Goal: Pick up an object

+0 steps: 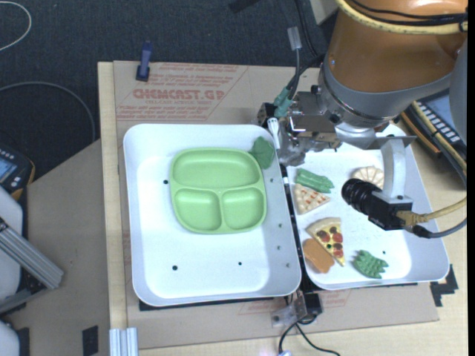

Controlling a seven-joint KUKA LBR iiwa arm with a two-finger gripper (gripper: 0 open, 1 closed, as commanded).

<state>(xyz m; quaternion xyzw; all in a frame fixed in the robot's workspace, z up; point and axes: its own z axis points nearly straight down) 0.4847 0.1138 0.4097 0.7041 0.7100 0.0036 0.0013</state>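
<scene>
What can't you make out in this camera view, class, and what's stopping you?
1. Right bin, far end: camera view, covered by the arm.
2. Pale ridged item: camera view, partly behind robot hardware.
3. Green scrap beside the green plate: camera view, too small to identify.
4. Arm: cut off by the top edge.

We see a green divided plate [219,190] of smooth, softly glossy plastic. The white bin [148,221] beneath it looks like smooth plastic too. Behind the plate the counter [185,87] is matt brown board; the arm's orange band [401,13] shines.
</scene>
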